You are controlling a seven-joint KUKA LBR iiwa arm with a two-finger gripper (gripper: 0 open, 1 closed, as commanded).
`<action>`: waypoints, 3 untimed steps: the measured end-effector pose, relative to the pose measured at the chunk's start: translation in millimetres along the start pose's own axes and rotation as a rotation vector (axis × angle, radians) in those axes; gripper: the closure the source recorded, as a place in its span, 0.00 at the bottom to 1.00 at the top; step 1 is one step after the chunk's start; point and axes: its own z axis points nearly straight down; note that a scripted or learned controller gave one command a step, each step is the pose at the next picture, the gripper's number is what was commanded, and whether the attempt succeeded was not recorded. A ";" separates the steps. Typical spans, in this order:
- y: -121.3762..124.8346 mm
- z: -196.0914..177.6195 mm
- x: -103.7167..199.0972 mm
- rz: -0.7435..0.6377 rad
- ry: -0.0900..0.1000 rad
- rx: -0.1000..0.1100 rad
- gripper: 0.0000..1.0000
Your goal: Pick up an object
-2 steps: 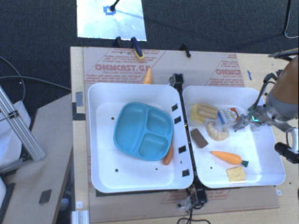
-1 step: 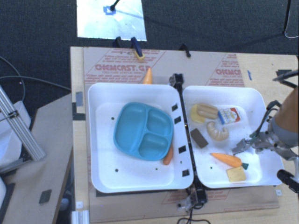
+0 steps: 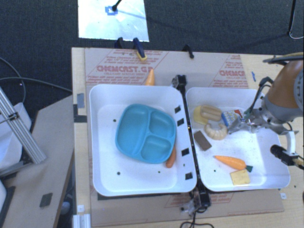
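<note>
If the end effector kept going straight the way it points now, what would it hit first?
Probably the blue-and-white packet, right at the tip of the end effector, which points toward the view's left; the pale ring-shaped pastry lies just beyond. Its height above them is unclear.

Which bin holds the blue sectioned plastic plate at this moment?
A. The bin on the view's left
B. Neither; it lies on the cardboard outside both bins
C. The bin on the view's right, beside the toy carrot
A: the blue sectioned plastic plate lies flat in the left white bin, across the divider from the orange toy carrot in the right white bin.
</note>
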 end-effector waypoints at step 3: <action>-97.8 -8.0 -2.1 0.010 0.002 0.011 0.00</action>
